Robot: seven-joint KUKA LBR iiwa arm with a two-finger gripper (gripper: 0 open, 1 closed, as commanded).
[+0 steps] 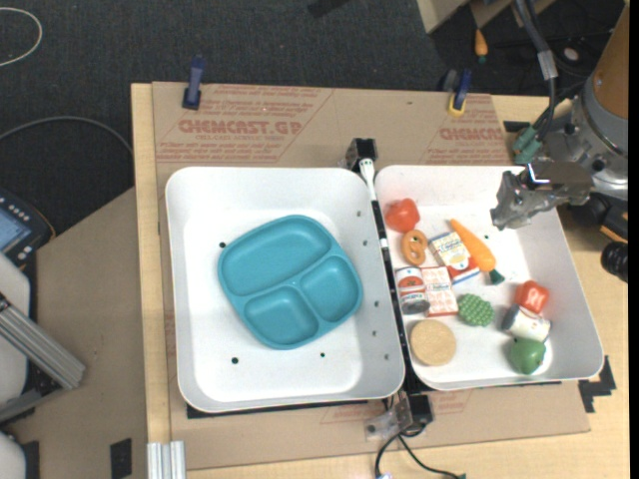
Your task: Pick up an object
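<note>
My gripper (pixel 511 211) hangs over the far right part of the right bin (pixel 579 297), above and to the right of an orange carrot (pixel 472 244). Nothing shows between it and the bin floor. Small toy foods lie below it: a red tomato (pixel 401 214), a pretzel (pixel 414 245), a small box (pixel 450 251), a can (pixel 410 289), a packet (pixel 438 289), a green knobbly piece (pixel 476 311), a round cracker (pixel 433 342), a red and white piece (pixel 529 303) and a green pepper (pixel 526 354).
The left bin (pixel 190 267) holds a teal divided plate (pixel 289 280). A black bar (pixel 377 218) runs between the two bins. Clamps (pixel 193 80) hold the cardboard sheet at the far edge.
</note>
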